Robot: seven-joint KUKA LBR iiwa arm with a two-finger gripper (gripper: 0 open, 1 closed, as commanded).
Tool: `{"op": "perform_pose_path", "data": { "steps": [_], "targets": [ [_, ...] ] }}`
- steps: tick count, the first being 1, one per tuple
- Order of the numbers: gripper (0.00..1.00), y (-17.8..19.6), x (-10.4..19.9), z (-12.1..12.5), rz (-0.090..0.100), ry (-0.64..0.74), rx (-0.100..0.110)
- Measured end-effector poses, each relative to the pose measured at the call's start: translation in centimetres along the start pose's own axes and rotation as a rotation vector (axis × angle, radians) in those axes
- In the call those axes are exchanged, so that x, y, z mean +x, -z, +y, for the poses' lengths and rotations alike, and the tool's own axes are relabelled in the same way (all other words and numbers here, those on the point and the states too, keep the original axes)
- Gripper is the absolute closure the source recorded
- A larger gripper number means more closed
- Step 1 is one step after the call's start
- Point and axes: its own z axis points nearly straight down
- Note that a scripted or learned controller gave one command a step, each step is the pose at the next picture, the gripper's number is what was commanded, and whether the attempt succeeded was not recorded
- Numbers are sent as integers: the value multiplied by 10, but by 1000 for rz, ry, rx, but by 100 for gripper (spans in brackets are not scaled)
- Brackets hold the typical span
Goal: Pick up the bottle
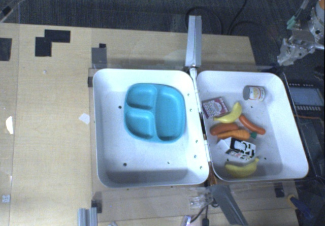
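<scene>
A wooden bench (51,118) carries two shallow white bins side by side. The left bin (109,164) holds a blue sectioned plate (155,111), set a little above the bin's middle, with three compartments (two small ones on its left, one long one on its right). A metal divider rail (193,47) runs up from the seam between the bins.

The right bin (289,133) is the crowded one. Near its left wall lies a small pink packet (215,105). Just right of that, a yellow banana (229,114) curves upward, and below it two orange carrots (237,129) lie close together, the upper one slanting down to the right. Under the carrots sits a black-and-white box (241,149), and below that box, touching it, a second banana (241,169) rests near the bin's bottom edge.

The bottle (254,93) lies on its side in the upper part of the right bin, apart from the other items, its pale label facing up.

The gripper (296,50) hangs beyond the right bin's upper right corner, outside the bin and well apart from the bottle. Whether its fingers are apart or together cannot be told, since they show as a pale blur.
</scene>
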Motion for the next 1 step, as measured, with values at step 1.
{"op": "perform_pose_path", "data": {
  "steps": [1],
  "targets": [
    [0, 0, 0, 0, 0, 0, 1]
  ]
}}
